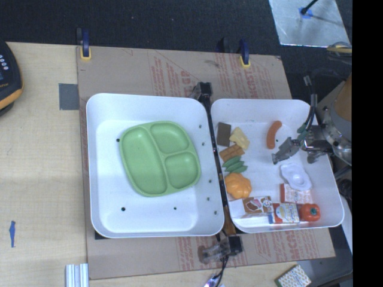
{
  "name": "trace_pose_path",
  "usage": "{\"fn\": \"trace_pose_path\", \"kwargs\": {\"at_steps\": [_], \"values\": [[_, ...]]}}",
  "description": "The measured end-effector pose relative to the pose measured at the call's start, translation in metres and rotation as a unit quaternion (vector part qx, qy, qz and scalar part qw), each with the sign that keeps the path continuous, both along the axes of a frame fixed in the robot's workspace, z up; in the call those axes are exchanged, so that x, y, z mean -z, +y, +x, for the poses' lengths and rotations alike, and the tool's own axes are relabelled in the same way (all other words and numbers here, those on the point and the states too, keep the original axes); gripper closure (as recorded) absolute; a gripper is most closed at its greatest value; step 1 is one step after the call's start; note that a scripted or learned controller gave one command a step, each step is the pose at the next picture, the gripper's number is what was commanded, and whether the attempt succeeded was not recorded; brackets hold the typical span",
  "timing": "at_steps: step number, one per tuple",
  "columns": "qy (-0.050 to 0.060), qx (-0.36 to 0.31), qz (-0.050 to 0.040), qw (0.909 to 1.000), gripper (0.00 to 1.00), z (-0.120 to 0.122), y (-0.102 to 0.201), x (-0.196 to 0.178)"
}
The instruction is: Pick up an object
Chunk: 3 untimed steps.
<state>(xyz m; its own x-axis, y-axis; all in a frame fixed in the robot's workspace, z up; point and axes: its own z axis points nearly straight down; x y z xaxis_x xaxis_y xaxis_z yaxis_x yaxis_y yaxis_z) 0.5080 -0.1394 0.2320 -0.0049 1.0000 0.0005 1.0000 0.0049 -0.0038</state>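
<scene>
Arm [335, 127] cut off at right edge, most of it out of frame; wrist parts dark, hard to sort. Gripper [286, 152]: fingers a dark blur, open/shut can't tell. Just below jaws, pale lump [295, 175] blends into right bin [257, 107], shape unclear. Further below, small cartons [272, 208], print too small to read. Far left of jaws, a dark and orange device [8, 76] clipped by left edge. Patterned box [292, 277] cut by bottom edge.

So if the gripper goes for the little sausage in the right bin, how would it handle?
The sausage looks rounded and smooth, so it may roll or slip when nudged. It seems small and probably light. It lies apart from other items, so the gripper likely has room.
</scene>
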Motion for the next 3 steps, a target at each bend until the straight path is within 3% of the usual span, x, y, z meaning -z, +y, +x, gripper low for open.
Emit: {"fn": "trace_pose_path", "kwargs": {"at_steps": [1, 2, 3], "values": [[-0.003, -0.002, -0.0025, 1.0000, 0.00, 0.083, -0.034, 0.048], [-0.005, -0.002, -0.0027, 1.0000, 0.00, 0.146, -0.057, 0.140], [-0.002, -0.002, -0.0008, 1.0000, 0.00, 0.149, -0.019, 0.119]]}}
